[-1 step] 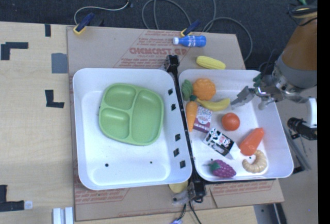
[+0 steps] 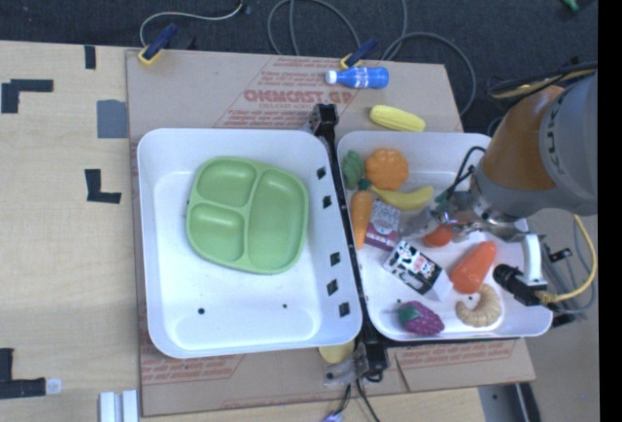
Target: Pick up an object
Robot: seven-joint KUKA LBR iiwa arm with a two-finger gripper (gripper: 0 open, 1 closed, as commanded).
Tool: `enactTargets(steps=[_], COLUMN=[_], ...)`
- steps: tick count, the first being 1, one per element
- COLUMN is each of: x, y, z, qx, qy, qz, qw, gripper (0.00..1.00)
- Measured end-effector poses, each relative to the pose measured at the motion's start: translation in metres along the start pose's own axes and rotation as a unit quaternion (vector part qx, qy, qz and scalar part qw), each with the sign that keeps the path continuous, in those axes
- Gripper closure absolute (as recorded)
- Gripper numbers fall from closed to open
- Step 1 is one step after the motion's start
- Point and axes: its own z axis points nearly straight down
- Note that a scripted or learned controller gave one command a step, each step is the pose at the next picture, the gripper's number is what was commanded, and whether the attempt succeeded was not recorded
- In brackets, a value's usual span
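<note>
The right bin (image 2: 442, 140) holds several toy foods: an orange fruit (image 2: 387, 167), a banana (image 2: 410, 198), a carrot (image 2: 362, 214), a small foil packet (image 2: 383, 225), a black-and-white cow-patterned carton (image 2: 412, 265), a small red tomato (image 2: 437, 236), a red-orange pepper (image 2: 473, 266), a tan croissant (image 2: 481, 307) and a purple berry (image 2: 420, 318). My gripper (image 2: 457, 216) reaches down into this bin from the right, just above the tomato and beside the banana's right end. The wrist hides what lies under it.
The left bin (image 2: 160, 294) holds a green divided plate (image 2: 246, 215). On the cardboard behind the bins lie a blue bottle (image 2: 359, 77) and a yellow toy (image 2: 397, 119). Cables loop across the dark floor beyond. A yellow cable (image 2: 583, 274) hangs by the arm.
</note>
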Motion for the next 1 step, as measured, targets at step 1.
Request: enactTargets(steps=[1], x=[-0.0007], y=[0.0017], z=[-0.0157], qx=[-0.001], qy=[0.0], qz=[0.0], qw=[1.0], gripper=[1.0])
